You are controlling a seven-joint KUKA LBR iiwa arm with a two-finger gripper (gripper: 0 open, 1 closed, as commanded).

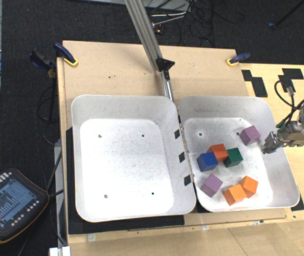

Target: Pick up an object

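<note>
Inside right bin: seven blocks

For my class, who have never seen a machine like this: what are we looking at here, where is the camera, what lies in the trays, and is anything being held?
One camera, fixed above a wooden bench, looks down at a slant. On it sit two shallow white plastic bins: the left bin and the right bin. The right one holds small blocks: two purple cubes, a blue cube, a dark green cube and three orange blocks. The robot arm's gripper reaches in from the right, over that bin's right edge. Nothing is seen held.
</note>
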